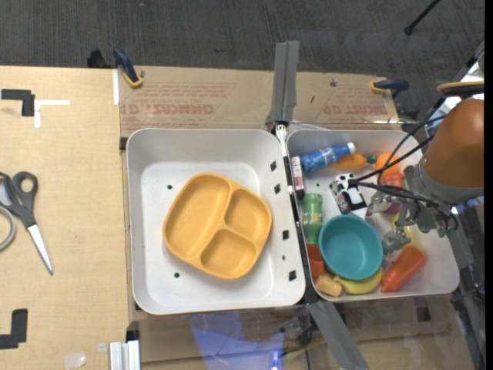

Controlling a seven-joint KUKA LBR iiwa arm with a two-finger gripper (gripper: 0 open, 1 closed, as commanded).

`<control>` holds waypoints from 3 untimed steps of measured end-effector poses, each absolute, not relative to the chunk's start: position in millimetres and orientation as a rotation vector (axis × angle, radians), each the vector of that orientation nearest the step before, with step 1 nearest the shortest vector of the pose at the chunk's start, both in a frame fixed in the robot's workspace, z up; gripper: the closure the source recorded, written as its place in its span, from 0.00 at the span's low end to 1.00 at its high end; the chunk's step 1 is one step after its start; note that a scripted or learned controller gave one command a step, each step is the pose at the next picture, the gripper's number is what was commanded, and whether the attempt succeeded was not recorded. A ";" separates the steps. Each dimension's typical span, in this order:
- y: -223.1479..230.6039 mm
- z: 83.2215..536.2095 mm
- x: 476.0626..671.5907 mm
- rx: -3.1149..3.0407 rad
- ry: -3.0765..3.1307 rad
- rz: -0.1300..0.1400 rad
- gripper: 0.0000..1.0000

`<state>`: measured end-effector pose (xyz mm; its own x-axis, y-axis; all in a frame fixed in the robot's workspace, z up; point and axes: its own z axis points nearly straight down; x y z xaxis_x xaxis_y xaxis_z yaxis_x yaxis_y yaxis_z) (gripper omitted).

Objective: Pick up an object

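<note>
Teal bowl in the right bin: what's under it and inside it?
The teal bowl looks bare inside. A yellow banana pokes out from under its near rim, beside an orange carrot. Whatever else lies beneath the bowl is covered.

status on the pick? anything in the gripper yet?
Done: the arm has reached over the right bin, above the clutter on its right side. In hand: nothing that can be confirmed; the gripper sits low among the small items and no object is visibly between its fingers. Left: secure a grasp and lift. The teal bowl, orange carrot and blue bottle all lie in the bin, and the yellow divided plate is in the left bin.
</note>
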<state>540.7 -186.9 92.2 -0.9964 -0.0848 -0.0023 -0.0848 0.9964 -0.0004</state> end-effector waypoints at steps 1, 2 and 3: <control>-140.0 93.3 555.5 -0.037 3.134 -0.006 0.00; -140.7 93.8 622.7 0.240 3.125 -0.001 0.00; -212.3 93.8 572.1 0.225 3.128 -0.002 0.00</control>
<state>572.1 -212.3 93.8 -0.9897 0.1428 -0.0052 0.1428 0.9897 -0.0006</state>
